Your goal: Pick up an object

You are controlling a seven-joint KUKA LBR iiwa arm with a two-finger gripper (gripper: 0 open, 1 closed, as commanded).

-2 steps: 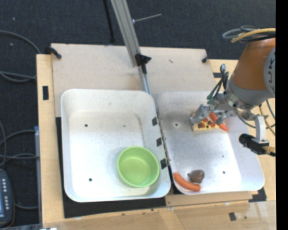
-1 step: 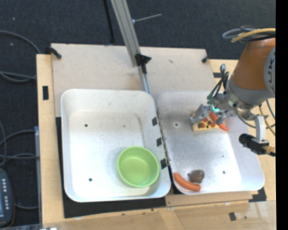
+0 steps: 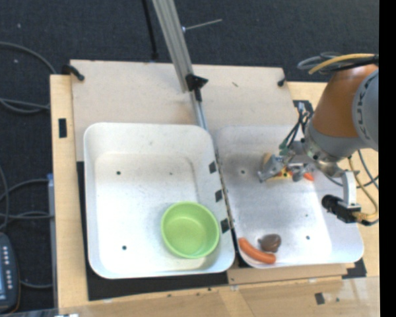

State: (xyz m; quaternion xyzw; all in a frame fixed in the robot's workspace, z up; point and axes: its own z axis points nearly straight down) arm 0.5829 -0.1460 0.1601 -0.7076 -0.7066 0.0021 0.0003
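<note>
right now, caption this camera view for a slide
Gripper over right bin; sausage, brown lump near front; green bowl left.

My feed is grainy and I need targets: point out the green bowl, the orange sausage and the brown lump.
bowl (image 3: 190,229), camera view, on its inner bottom.
sausage (image 3: 257,251), camera view, on the middle of its length.
lump (image 3: 270,242), camera view, on its top face.

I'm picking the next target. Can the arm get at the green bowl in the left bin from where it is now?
Probably yes. The green bowl sits alone in the left bin, open from above. The gripper hangs over the right bin; only the low rims between lie across its path.
</note>
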